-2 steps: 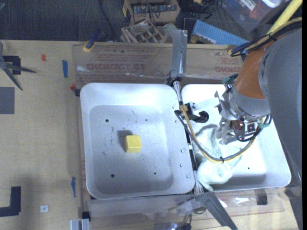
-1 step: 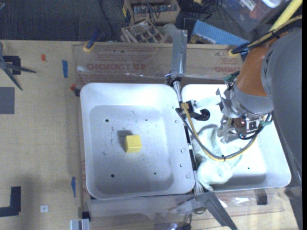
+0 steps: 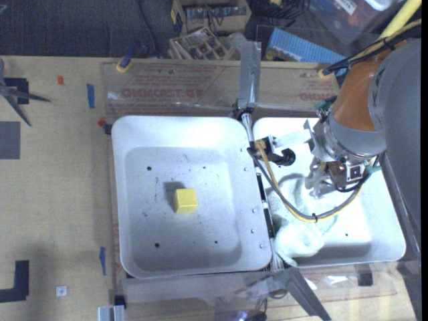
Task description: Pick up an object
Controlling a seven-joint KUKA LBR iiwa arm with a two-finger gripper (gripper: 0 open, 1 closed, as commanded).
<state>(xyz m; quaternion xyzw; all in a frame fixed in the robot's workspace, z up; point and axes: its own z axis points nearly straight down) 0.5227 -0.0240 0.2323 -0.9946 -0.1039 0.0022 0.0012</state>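
A small yellow block [image 3: 186, 200] lies near the middle of the left bin [image 3: 134, 152]. In the right bin [image 3: 381, 239], a white crumpled soft thing [image 3: 299, 238] rests against the near left corner. My gripper [image 3: 317, 183] hangs over the right bin's middle, just above and to the right of that white thing's upper part. The grey arm with its orange band [image 3: 354, 102] reaches in from the right. Glare in the right bin washes out the gripper's tips.
A yellow and black cable [image 3: 294, 209] loops from the bins' shared wall across the right bin under the gripper. A metal divider post [image 3: 249, 79] stands behind the bins. Cardboard lies along the back, with clutter beyond the bench.
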